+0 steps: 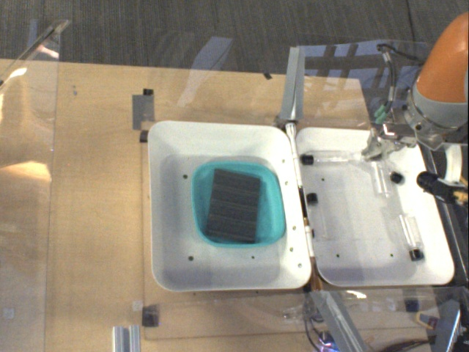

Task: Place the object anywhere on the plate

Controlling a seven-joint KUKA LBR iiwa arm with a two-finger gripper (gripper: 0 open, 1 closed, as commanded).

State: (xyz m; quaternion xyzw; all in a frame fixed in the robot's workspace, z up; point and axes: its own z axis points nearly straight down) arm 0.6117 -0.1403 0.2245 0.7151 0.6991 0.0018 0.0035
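You have a pale wooden bench [80,218] under you, smooth, with a faint grain and a bright glare patch at its left. On it sit two shallow white bins, side by side and touching along their inner edges, both of glossy moulded plastic with rounded corners.

The left bin [170,262] holds a teal plate [272,210], a rounded square with a raised lip, resting near the bin's middle. On that plate lies the one dark grey object [233,207], a flat rectangular block with crosswise ridges on its top face, tilted slightly off the plate's sides and lying wholly within the rim.

The right bin [352,255] carries three clear plastic tubes [407,232] with dark caps, lying flat and well apart: one along the far edge, one near the middle, one toward the near right corner. A few small dark bits lie along its left side.

The arm [444,64] enters at the upper right, its orange band rounded and matte above a grey collar. The gripper [384,139] hangs over the far right corner of the right bin, a cluster of metal parts and cabling; you cannot tell from here whether it is apart or closed. A grey metal bar [292,85] stands upright behind the seam between the bins.
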